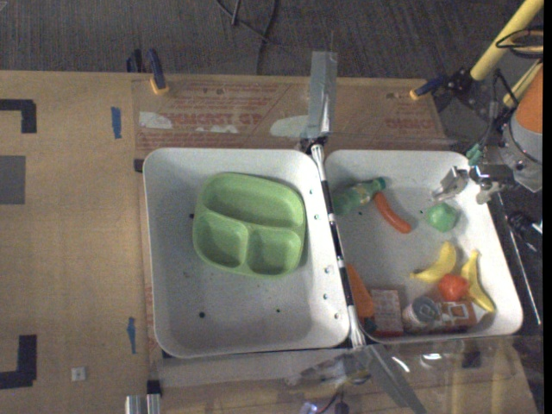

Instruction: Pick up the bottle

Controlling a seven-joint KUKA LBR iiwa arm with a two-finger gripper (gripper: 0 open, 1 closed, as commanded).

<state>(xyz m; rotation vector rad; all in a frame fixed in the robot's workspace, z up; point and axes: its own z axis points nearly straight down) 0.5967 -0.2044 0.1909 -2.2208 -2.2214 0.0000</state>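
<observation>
1. Hovering gripper (461,184) at right bin (509,283) far edge; jaw state: cannot tell, nothing seen held.
2. Green bottle (358,195) lies on its side well left of gripper, beside the orange chili (392,214).
3. Likely light, stiff, slippery plastic; grip across mid-body, not the cap.

Arm body (528,149): pale grey, rounded casing, cut off by the frame edge.
Band: orange (533,106), just above the grey wrist section.
Gripper (466,184): metallic silver-grey, small angular parts, finger detail too blurred to resolve.
Fitting: small teal-green piece (473,153) just above the gripper.
Cables: thin dark leads beside the wrist.
</observation>
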